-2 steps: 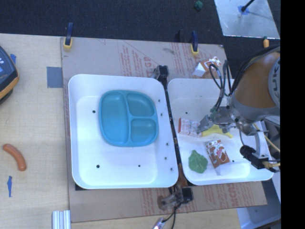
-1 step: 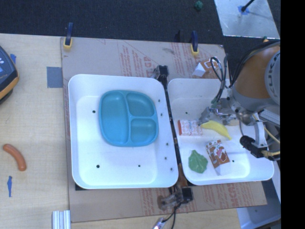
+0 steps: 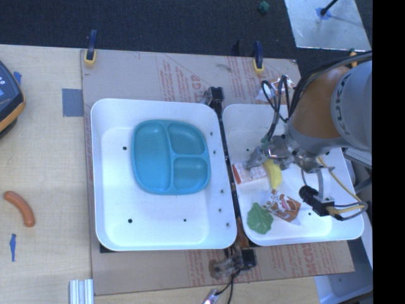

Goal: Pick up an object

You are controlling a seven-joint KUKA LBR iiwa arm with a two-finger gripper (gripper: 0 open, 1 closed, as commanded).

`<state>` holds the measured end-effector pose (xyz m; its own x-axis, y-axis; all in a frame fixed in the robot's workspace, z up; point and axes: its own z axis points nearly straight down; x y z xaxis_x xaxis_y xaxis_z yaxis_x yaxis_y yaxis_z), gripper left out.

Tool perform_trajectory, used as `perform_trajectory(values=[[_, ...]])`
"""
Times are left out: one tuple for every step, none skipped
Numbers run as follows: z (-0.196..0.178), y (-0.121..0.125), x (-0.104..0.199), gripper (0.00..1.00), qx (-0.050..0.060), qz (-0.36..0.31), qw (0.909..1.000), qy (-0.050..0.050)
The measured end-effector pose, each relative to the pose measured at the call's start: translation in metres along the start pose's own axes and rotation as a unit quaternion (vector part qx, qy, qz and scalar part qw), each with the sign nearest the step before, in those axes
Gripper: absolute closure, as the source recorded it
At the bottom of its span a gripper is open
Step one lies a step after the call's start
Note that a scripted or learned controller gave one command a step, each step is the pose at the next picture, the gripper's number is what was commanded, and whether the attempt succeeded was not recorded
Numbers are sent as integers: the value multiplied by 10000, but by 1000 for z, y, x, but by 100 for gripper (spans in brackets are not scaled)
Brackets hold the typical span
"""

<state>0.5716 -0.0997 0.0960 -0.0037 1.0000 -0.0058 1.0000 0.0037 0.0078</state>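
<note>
**Grasp approach over the right bin**

The arm [image 3: 329, 106] reaches in from the right and hangs over the right bin [image 3: 243, 116]. The pincer [image 3: 273, 157] sits low among the bin's contents, close above a yellow banana-shaped item [image 3: 274, 176]. Whether the pincer is spread or pressed together cannot be told from this view; the wrist and its cables hide it.

Candidate objects all lie in the right bin: the yellow item just under the pincer, a small white and red packet [image 3: 247, 173] beside it toward the left bin, a green leafy piece [image 3: 259, 219] nearer the front edge, and a red and white wrapper [image 3: 285, 208] next to the green piece. The left bin [image 3: 158, 233] carries a blue divided plate [image 3: 171, 157]. A sausage-shaped toy [image 3: 20, 208] lies on the table [image 3: 44, 246], well apart from both bins.

Recommended procedure, as judged from this position:

1. Select the yellow item; it is nearest.
2. Centre the pincer across its narrow width, not along its length.
3. Descend until the bin floor is almost met, then close.
4. Lift straight up and confirm the item rises with the pincer.

Caution: the packet touches or nearly touches the yellow item and may be caught along with it.
</note>
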Motion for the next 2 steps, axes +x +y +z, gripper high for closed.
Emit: perform_trajectory(values=[[-12,0,-7,100,-16,16,10000,-51],[-97,4,78,100,47,-6,10000,34]])
